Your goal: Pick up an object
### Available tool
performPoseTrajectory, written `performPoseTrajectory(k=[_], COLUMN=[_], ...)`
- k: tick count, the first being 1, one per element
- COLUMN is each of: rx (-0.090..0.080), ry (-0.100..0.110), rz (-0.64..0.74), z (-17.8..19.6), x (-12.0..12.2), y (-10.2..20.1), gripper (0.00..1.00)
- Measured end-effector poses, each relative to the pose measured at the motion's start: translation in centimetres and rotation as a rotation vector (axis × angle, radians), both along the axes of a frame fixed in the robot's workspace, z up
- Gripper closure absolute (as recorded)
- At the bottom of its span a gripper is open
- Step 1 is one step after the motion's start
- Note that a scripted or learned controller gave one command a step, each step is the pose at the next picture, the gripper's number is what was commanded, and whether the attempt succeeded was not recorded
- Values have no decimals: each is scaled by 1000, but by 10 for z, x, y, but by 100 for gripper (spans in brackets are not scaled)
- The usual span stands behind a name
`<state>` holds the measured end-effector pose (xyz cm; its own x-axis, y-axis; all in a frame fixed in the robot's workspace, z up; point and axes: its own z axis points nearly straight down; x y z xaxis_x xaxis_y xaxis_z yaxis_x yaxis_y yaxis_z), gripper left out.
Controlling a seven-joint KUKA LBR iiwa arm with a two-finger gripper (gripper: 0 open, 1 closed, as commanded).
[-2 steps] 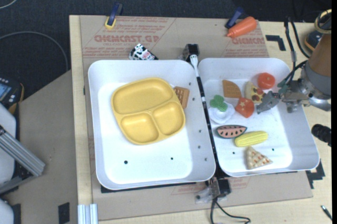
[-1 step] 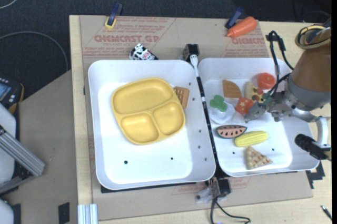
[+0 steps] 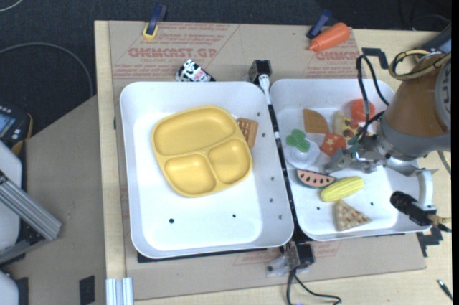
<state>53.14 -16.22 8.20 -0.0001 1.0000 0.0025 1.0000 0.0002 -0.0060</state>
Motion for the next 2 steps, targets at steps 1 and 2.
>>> performPoseTrajectory(k=[1, 2], rx=[-2, -5], ry=[-7, -13], rz=[-1, 1], z=[13, 64], x=[1, 13], y=[-1, -4], gripper=[100, 100])
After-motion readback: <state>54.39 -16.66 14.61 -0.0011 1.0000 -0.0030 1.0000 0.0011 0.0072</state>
